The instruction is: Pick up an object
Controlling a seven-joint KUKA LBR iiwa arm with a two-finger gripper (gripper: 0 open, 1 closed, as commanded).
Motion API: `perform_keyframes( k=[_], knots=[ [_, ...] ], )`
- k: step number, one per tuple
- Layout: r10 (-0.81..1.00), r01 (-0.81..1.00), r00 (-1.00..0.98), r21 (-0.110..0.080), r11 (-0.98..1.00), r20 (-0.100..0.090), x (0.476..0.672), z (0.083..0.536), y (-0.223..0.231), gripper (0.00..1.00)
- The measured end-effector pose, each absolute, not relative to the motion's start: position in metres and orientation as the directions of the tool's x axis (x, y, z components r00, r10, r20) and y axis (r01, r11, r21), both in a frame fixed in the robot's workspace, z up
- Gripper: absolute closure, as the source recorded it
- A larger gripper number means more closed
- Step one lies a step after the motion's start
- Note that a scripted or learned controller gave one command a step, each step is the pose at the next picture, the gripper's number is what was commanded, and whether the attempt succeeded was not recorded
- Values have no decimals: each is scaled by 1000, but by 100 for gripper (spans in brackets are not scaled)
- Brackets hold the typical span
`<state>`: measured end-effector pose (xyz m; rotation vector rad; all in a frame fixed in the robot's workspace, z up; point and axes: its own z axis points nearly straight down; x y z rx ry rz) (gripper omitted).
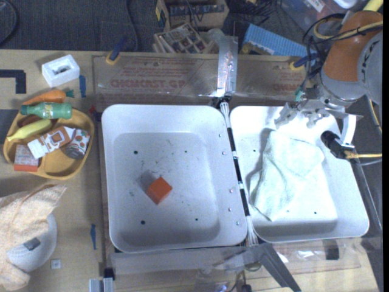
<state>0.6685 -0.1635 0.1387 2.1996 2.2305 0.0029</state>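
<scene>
I hover by the white cloth point(285, 172) in the right bin point(352, 224).
My gripper point(302, 115) sits at its far edge, poised to descend; I cannot tell my jaws' state.

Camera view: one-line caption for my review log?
Gripper above the white cloth in the right bin; orange block in the left bin.

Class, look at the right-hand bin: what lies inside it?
A crumpled white cloth lies in the right bin, covering most of its floor. Whatever may sit beneath the cloth is hidden.
</scene>
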Motion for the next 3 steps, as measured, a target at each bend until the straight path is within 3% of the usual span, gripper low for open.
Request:
perform_keyframes(
  k=[1, 2, 3],
  knots=[
    [982, 982, -190, 6, 190, -3, 648, 88, -126, 0],
    [959, 959, -283, 5, 283, -5, 668, 88, -102, 0],
    [910, 910, -415, 5, 415, -3, 650, 186, -63, 0]
  ],
)
